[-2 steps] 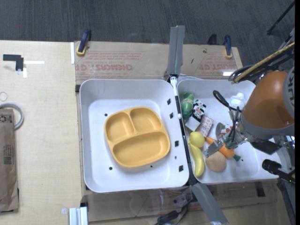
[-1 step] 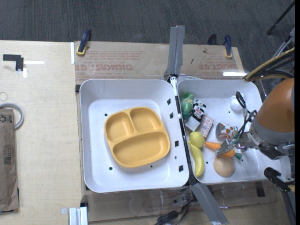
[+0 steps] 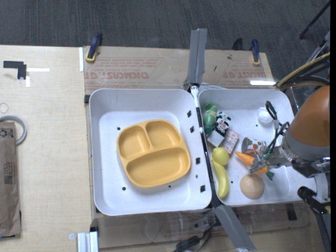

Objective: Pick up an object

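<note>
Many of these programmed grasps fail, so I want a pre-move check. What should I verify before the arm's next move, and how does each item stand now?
1. Gripper over the right bin: ok.
2. Object near the fingertips: ok, carrot lies beside them.
3. Carrot between the fingers: cannot tell.
4. Neighbours apart from the carrot: not ok, a printed packet crowds it.
5. Brown ball apart from the gripper: ok.
6. Yellow divided plate in the left bin, out of the way: ok.

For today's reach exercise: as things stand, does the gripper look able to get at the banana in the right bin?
Probably yes. The banana lies uncovered by the divider, and the gripper sits low in the same bin; the brown ball beside it may crowd the approach.
</note>
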Available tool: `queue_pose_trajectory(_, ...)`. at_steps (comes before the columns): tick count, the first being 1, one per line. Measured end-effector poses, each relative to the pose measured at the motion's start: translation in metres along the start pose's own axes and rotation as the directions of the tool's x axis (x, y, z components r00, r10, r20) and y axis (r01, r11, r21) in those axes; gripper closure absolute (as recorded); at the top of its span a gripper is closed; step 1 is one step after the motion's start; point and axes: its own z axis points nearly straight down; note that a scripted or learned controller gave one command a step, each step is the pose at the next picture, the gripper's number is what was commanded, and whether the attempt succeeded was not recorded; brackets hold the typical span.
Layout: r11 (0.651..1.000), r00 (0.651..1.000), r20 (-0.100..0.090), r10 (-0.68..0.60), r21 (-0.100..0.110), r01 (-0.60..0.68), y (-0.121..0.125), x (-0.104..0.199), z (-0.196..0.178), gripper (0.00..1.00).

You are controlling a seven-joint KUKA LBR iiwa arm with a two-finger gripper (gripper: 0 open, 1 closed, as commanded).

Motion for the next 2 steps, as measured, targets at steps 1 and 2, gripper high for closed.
queue_pose_trajectory(1,0.985,0.985,0.000,0.171,0.000,-0.171,-0.003,0.024,-0.079,1.00)
queue_pose_trajectory(2,1.000,1.000,0.001,-0.003,-0.001,0.003,0.053,0.039,-0.098,1.00)
